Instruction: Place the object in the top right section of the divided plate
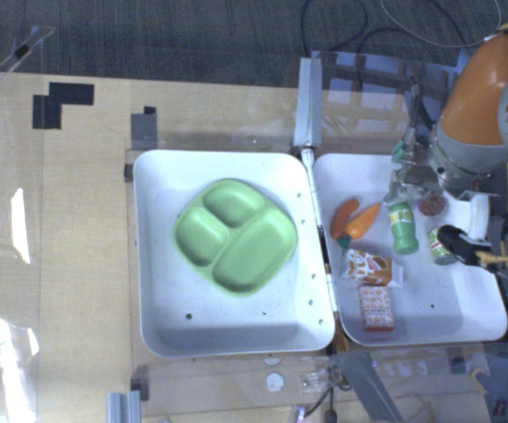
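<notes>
A green divided plate [236, 236] lies in the left bin [161, 324], with its three sections bare. My gripper [406, 183] hangs over the upper middle of the right bin [479, 320], just above the cap end of a green bottle [403, 230] that lies on the bin floor. Whether it touches the bottle I cannot tell. To the left of the bottle lie an orange carrot [363, 221] and a red-orange pepper-like piece [342, 213], side by side.
Also in the right bin are a colourful snack packet [368, 267], a small red box [377, 308], a small can [440, 246] and a brown round thing [430, 205] by the wrist. A metal divider [317, 227] separates the bins.
</notes>
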`<state>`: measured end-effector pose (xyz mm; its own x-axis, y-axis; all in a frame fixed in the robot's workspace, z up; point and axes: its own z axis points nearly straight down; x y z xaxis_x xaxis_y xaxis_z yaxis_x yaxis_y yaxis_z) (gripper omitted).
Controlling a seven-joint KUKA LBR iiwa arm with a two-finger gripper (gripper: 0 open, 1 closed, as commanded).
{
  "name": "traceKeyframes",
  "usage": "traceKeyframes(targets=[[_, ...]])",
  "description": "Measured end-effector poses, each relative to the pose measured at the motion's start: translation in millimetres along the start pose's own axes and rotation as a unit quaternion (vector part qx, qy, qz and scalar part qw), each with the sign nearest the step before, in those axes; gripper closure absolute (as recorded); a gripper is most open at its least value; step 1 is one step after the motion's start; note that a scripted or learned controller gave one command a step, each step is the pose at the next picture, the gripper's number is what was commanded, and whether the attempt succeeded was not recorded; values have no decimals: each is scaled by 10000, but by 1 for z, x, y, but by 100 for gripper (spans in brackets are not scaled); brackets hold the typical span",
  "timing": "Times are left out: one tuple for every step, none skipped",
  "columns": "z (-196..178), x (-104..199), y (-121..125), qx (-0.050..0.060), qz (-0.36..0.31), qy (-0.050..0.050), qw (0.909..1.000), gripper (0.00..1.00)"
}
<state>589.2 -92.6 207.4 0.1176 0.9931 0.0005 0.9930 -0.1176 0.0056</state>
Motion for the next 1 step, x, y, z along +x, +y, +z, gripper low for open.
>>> traceKeyframes(targets=[[23, 97, -5, 11, -1342, 5, 9910, 100]])
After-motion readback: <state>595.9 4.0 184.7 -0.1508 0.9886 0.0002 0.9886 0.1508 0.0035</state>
